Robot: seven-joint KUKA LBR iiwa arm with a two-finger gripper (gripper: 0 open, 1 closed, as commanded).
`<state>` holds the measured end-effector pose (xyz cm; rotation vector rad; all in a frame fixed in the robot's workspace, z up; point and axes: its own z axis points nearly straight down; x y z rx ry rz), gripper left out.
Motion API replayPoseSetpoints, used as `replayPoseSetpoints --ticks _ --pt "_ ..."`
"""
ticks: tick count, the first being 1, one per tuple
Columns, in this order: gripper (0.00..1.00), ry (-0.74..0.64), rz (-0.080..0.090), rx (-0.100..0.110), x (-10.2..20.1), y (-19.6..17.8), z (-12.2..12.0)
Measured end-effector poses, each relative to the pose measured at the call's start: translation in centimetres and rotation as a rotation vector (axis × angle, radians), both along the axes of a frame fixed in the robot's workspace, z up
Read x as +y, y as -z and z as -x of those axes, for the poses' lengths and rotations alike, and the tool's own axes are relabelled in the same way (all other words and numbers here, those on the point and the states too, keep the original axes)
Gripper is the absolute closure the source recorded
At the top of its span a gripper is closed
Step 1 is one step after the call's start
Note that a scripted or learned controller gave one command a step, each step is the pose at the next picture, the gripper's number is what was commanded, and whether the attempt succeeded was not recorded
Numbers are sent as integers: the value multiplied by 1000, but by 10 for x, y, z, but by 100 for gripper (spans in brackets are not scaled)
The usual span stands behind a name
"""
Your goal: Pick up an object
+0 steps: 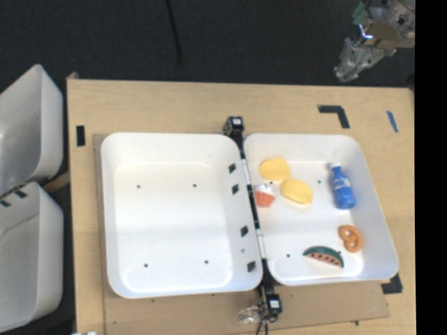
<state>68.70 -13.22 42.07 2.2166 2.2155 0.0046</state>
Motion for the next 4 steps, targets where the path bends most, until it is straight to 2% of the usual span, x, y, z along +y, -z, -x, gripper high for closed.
replayPoseSetpoints --ticks 1,2,3,4 --pt "100 1 1 -3 -20 -76 -2" --pt "100 2 -5 23 7 119 21" --pt "100 2 3 -7 -24 -7 12" --pt "100 2 -2 4 -24 -40 41"
